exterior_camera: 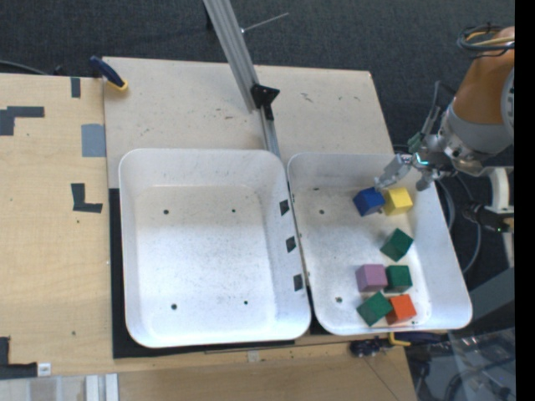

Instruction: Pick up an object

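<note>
Bench edge hides arm; claw (407,171) tips unclear.

arm (489,98) cut off at rt edge | claw (399,174) blurred

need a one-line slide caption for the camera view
KUKA arm's gripper hovers over the right bin beside blue block and yellow block; five more blocks sit nearer the front.

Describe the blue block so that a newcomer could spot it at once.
Look in the right bin, near its far edge below the gripper. The blue block sits there, touching a yellow block on its right. It is the sole blue one.
</note>
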Available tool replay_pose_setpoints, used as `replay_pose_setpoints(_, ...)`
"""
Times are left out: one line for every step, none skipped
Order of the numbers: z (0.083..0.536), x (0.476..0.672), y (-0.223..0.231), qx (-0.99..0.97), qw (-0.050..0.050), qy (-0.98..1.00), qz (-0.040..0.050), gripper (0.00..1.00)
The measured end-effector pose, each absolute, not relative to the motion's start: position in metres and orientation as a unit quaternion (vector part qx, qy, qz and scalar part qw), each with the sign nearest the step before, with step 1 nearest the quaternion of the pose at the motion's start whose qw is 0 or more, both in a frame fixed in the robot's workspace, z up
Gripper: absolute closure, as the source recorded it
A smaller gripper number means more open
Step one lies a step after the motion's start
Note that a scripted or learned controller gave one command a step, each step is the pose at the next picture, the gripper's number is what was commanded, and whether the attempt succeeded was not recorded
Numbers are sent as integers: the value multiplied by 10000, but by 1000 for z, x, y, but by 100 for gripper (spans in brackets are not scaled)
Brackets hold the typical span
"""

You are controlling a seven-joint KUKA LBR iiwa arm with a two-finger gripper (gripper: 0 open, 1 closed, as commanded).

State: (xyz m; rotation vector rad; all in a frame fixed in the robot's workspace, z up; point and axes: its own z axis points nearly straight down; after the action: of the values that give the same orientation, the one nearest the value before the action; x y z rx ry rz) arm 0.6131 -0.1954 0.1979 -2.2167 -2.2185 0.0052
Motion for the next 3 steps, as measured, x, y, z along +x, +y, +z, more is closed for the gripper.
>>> replay_pose_setpoints(201, 614, -195, -7063, 2, -7079, 9, 0)
replay_pose_setpoints(149, 614, -184, -7064, 24, -7078, 20, 0)
replay_pose_setpoints(119, 618, -184, -7060, -52, -7081, -34, 0)
